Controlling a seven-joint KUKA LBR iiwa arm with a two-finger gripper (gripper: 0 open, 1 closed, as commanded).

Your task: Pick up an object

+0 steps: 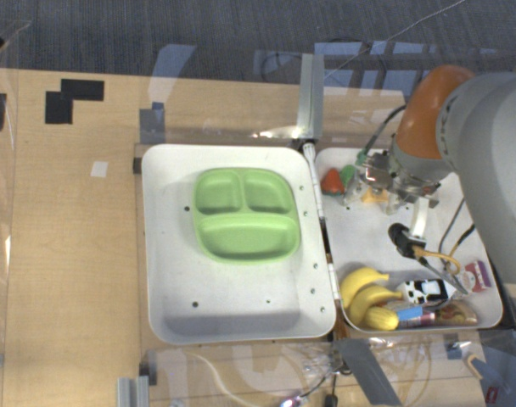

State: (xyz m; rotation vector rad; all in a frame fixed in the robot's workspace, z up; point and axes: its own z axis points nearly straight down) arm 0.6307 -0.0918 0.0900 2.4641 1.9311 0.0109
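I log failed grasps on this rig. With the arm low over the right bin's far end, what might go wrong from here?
1. The gripper hangs beside the small red-and-green toy, near the right bin's far-left corner; closing in may shove the toy against the wall rather than take it.
2. At the near end the bananas, a black-and-white toy and a marker lie packed together; a grab there may catch two things or slip off.

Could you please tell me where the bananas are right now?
In the camera view, the bananas lie in the lower-left corner of the right-hand bin, just left of a black-and-white toy.
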